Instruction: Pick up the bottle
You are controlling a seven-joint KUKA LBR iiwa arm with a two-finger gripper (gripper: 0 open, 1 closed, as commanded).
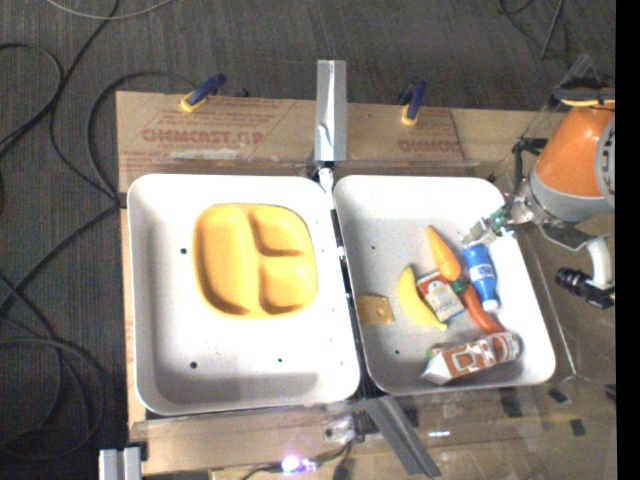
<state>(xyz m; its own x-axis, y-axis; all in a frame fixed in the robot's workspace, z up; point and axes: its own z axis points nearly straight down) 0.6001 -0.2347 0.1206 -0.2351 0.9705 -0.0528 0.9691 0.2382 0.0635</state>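
The bottle (481,275) is lying near the right bin's (400,193) right edge, beside a carrot (443,252). The gripper (489,226) is hovering just above its cap; its spread I cannot tell.

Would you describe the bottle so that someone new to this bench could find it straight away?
Look in the right bin, the one without the yellow tray, toward its far right side near the gripper. Among the cluster of items there, the bottle lies beside the orange carrot. It is the one blue and white item, with a white cap pointing toward the gripper.
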